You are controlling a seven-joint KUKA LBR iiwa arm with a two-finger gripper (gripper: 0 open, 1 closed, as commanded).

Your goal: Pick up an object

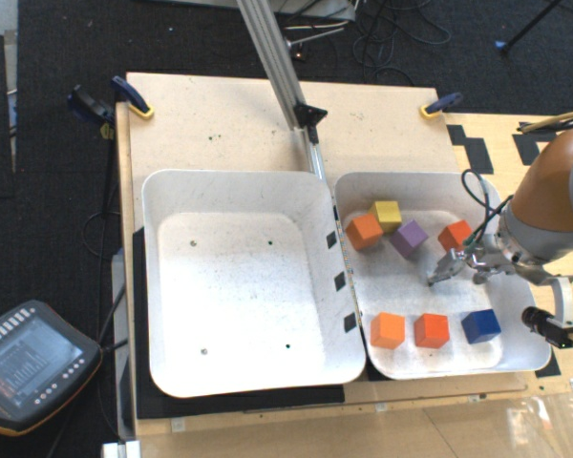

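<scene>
The right bin point(355, 284) holds several small cubes. At its back lie an orange cube point(364, 230), a yellow cube point(388, 215), a purple cube point(409, 239) and a red-orange cube point(454, 234). Along its front stand an orange cube point(388, 330), a red-orange cube point(432, 331) and a blue cube point(480, 326). My gripper point(446, 271) hangs over the middle right of this bin, just below the back red-orange cube and right of the purple one. I see no cube in it.
The left bin point(234, 275) sits beside the right one. A slanted metal bar point(272, 51) runs down to the bins' shared back edge. A teach pendant point(29, 361) lies at the lower left, off the bench.
</scene>
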